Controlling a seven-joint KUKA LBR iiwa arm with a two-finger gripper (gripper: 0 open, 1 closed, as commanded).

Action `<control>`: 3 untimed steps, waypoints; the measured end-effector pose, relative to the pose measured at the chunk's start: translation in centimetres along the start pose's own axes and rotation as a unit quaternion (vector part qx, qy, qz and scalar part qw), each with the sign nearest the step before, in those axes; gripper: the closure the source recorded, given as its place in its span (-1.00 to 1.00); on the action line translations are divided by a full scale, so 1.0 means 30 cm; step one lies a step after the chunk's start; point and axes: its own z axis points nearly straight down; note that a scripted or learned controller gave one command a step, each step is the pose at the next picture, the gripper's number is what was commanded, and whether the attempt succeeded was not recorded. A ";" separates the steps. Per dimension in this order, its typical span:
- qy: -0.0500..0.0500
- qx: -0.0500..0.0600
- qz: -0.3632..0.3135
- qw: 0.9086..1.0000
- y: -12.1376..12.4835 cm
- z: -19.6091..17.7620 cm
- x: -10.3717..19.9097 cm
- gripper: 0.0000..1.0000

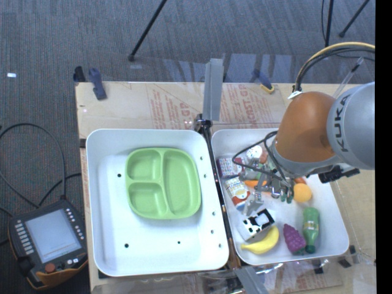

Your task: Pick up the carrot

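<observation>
Looking at this left to right: well off to the hand's left sits the left bin (pixel 98 182) with a green divided plate (pixel 163 182) in it, nothing to do with the job. Then the right bin (pixel 340 225), which is where the clutter is.

The hand (pixel 269 185) is down low in that right bin, tucked under the orange wrist band (pixel 306 127), and honestly I can't tell whether it's open or closed, the metal bits just blur into the stuff beneath.

The carrot (pixel 251 183) looks to me like the small orange sliver just to the hand's left, pretty much touching it, half hidden by the hardware. Not 100% sure on that ID though.

Nearer the camera from the hand: a black and white cow toy (pixel 257 220), a banana (pixel 262 241), purple grapes (pixel 293 238) and a green bottle (pixel 310 228). Just to the hand's right is an orange fruit (pixel 302 192).

What could go wrong: everything's crammed together, so the hand could easily close on a packet or neighbouring toy instead, or nudge the carrot sideways. That orange fruit on the other side is the same colour too, an easy mix-up.
</observation>
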 end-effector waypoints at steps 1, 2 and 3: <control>0.003 0.000 -0.025 1.000 0.000 0.057 -0.217 -1.00; 0.004 0.000 -0.062 0.998 -0.028 0.056 -0.022 -1.00; 0.004 0.000 -0.063 0.998 -0.023 0.024 -0.025 1.00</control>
